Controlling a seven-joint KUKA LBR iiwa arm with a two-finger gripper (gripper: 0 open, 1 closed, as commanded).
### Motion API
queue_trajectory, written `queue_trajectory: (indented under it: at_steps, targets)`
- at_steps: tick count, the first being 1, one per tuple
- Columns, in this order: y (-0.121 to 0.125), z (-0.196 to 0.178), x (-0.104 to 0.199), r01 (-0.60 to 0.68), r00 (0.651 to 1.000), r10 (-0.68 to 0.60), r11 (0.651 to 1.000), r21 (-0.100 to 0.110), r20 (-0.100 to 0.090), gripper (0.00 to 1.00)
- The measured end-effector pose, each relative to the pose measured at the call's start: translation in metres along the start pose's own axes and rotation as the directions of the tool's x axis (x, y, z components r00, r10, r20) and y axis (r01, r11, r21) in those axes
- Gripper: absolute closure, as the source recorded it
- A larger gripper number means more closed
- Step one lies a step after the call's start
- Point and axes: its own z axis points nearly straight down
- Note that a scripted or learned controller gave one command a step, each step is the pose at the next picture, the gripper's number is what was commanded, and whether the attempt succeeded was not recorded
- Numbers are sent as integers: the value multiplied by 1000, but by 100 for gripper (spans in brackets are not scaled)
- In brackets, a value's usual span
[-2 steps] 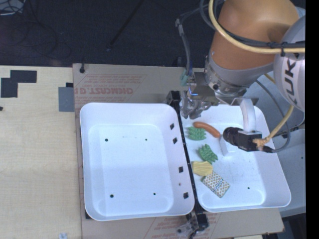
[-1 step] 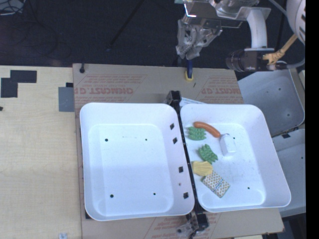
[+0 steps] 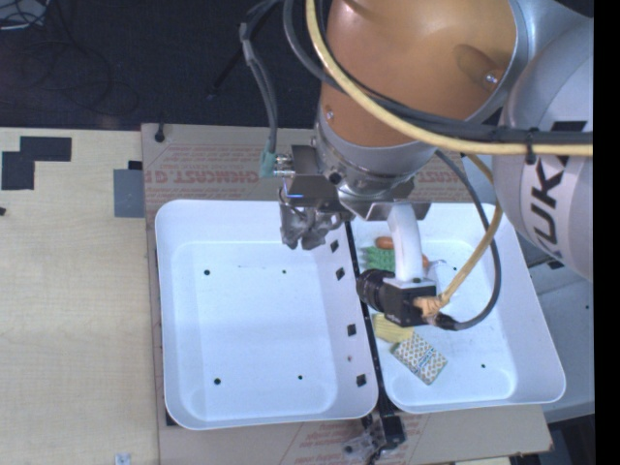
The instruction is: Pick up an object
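My gripper (image 3: 306, 229) hangs below the big orange and grey wrist, over the back right corner of the left bin (image 3: 184, 318), close to the divide between the bins. Nothing shows under it. The objects lie in the right bin (image 3: 523, 356): a green item (image 3: 372, 257) and a small orange item (image 3: 385, 242) near the back left, a yellow item (image 3: 387, 330) further forward, and a patterned flat packet (image 3: 419, 356) beside it. The arm hides part of these objects.
A white post with a black block (image 3: 392, 296) and a yellow cable (image 3: 465, 269) hangs from the arm over the right bin's left side. Both bins rest on a cardboard sheet (image 3: 208, 163). Pale bench lies to the left.
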Motion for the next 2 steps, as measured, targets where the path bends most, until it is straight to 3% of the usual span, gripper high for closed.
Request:
queue_trajectory:
  at_steps: [1, 2]
  targets:
    - [24, -70, 46, -1, 1000, 1, 1000, -15, -5, 100]
    - [-22, -97, 47, -3, 1000, 3, 1000, -9, -2, 100]
